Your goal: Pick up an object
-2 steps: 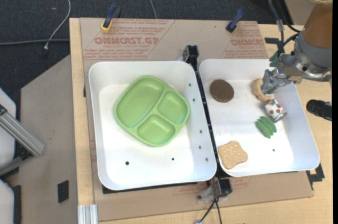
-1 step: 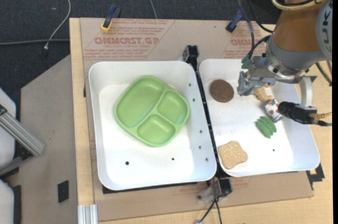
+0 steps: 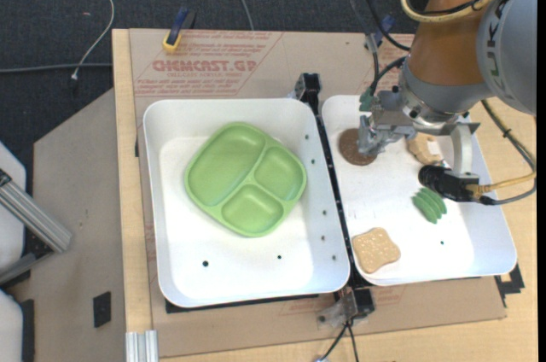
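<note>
Tool [image 3: 368,140] over brown disc [image 3: 356,148], finger spread indiscernible; the flat disc beside the bin wall [image 3: 334,172] may slip away.

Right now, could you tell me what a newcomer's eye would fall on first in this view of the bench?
First, the bright green divided plate lying alone in the left bin. Next, the grey arm with its orange band reaching in from the right, its hand low over a brown round piece at the back of the right bin. That bin also holds a tan cracker-like piece near its front edge and a small green ridged item.
</note>
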Robot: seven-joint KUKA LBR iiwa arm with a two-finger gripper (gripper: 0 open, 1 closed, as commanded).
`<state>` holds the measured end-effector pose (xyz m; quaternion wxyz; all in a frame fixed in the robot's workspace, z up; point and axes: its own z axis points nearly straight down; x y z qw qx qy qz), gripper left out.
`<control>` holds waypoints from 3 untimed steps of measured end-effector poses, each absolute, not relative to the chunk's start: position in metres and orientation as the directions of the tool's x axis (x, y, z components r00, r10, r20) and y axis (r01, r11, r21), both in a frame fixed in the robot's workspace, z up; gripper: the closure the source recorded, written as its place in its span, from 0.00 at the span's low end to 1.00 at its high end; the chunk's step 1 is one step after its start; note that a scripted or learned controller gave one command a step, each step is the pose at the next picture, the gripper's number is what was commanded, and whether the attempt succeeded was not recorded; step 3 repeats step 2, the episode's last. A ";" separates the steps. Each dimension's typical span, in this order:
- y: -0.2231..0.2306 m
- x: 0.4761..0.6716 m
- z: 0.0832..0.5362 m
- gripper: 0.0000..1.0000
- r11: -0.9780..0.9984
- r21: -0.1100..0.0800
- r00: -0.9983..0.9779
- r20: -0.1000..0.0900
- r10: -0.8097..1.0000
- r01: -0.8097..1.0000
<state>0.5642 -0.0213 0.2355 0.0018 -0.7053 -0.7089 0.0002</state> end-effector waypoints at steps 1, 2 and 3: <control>0.031 0.566 0.241 1.00 0.006 0.001 -0.006 0.002 1.000 1.000; 0.083 0.573 0.218 1.00 0.006 -0.004 -0.006 0.003 1.000 1.000; 0.083 0.573 0.218 1.00 0.006 -0.004 -0.006 0.003 1.000 1.000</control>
